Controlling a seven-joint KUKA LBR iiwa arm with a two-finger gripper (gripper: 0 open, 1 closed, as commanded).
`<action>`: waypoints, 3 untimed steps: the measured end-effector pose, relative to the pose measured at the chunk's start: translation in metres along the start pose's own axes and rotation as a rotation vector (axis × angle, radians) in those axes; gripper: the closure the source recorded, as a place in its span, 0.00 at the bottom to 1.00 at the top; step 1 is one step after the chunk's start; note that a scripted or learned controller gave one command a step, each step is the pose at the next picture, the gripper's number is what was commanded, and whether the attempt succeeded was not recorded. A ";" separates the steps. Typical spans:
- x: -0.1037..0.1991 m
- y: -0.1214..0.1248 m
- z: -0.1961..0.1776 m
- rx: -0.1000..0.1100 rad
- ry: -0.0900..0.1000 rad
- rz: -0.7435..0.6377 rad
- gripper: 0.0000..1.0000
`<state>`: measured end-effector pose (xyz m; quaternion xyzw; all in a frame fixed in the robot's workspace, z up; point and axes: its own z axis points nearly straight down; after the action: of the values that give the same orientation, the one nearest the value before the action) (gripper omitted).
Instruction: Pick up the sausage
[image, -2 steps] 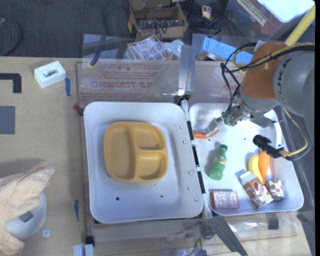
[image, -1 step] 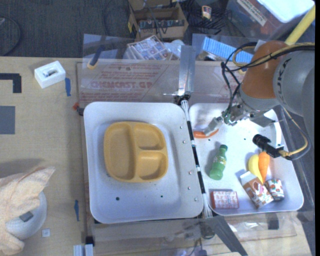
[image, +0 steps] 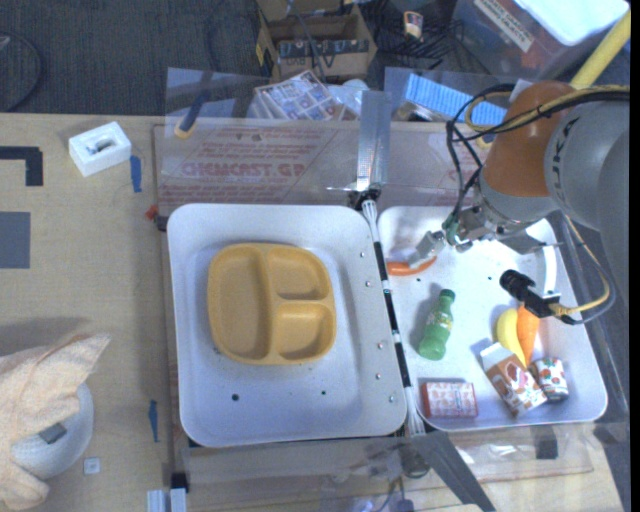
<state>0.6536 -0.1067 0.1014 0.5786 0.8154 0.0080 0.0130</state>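
Sausage (image: 410, 266) lies just beside the tool (image: 436, 243), whose opening I cannot tell; a shallow descent could nudge it away.

Two bins side by side, arm over the right one.

Left bin (image: 190, 300) holds a tray (image: 270, 302). Right bin (image: 590, 395): sausage (image: 410, 266) at back left beside the gripper (image: 440, 240), bottle (image: 437, 325) before it, can (image: 450, 399) in front, cartons (image: 520, 380) right.

Two shallow white bins (image: 200, 400); one yellow divided plastic tray (image: 270, 302); one green plastic bottle (image: 437, 325); one thin orange sausage (image: 411, 266); one yellow banana (image: 512, 335).
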 end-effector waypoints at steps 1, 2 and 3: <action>-0.003 -0.001 0.000 0.000 0.003 0.062 0.00; -0.002 -0.004 0.000 0.001 0.003 0.174 0.00; 0.003 0.004 0.001 0.004 -0.003 0.245 0.00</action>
<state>0.6562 -0.1029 0.1002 0.6738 0.7387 0.0072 0.0121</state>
